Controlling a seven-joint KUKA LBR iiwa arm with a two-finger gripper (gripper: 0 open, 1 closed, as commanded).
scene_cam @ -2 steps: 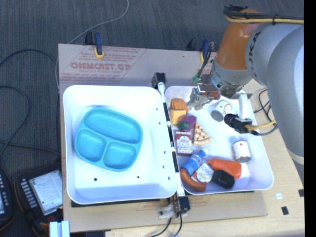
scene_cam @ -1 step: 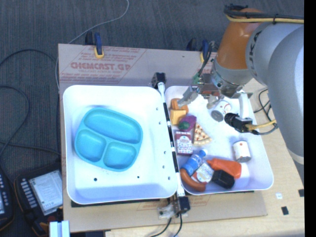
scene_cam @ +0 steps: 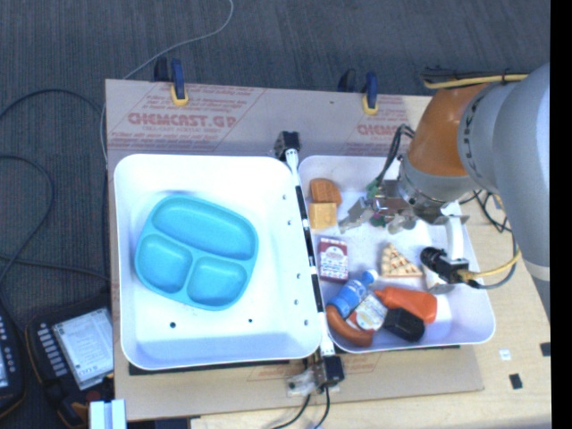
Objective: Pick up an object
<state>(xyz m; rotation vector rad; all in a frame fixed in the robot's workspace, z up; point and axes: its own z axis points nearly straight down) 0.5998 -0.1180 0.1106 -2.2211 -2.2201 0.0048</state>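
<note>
Over the right bin (scene_cam: 465, 329), gripper (scene_cam: 382, 213) low with fingers splayed open, nothing between them, bread pieces (scene_cam: 323, 202) just to its left. Below it: red card box (scene_cam: 332, 259), waffle wedge (scene_cam: 399, 263), small bottle (scene_cam: 356, 293), sausage (scene_cam: 347, 327), orange and black items. Across in the left bin (scene_cam: 134, 329), blue divided tray (scene_cam: 195, 250).

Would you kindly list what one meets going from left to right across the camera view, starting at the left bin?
Left bin → blue divided tray → red card box → waffle wedge → gripper a little farther back, over the right bin.
</note>
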